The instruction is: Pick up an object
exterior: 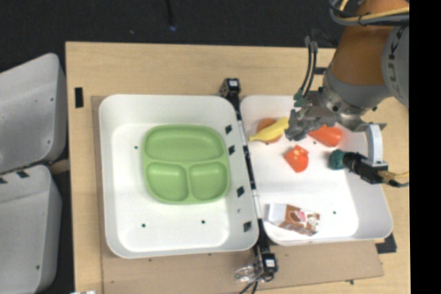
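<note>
My gripper [298,127] hangs low over the back of the right bin [368,213], reaching in from the right. Just to its left lies a yellow banana-shaped piece [271,132], with an orange piece [264,124] partly hidden behind it. A small red-orange object [297,159] sits just in front of the gripper on the bin floor. Another orange-red object [328,135] lies right beside the gripper, partly covered by the wrist. I see nothing held in the gripper.
A brown and white packet [295,218] lies at the front of the right bin. A small teal thing [335,160] sits toward its right side. The left bin [117,217] holds a green divided plate [185,163].
</note>
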Controlling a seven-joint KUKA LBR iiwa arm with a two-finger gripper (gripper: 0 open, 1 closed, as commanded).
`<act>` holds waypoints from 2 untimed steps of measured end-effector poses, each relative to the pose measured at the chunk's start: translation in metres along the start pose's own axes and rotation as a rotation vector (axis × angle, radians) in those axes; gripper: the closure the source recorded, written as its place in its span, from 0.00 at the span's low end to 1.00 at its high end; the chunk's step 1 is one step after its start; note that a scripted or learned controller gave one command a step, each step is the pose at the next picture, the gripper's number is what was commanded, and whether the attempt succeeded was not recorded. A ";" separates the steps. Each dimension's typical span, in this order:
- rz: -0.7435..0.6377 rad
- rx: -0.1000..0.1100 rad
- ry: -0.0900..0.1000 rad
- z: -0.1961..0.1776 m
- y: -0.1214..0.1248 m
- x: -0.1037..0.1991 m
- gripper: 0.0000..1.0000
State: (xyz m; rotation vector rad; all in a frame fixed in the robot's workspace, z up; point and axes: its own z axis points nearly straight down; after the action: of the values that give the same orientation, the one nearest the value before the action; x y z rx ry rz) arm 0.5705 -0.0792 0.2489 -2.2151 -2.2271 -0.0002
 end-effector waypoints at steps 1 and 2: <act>-0.001 0.000 0.000 0.012 0.001 0.053 1.00; 0.000 0.001 0.000 0.020 0.007 0.103 1.00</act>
State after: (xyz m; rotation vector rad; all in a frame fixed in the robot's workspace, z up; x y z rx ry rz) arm 0.5765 0.0244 0.2292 -2.2142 -2.2271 0.0008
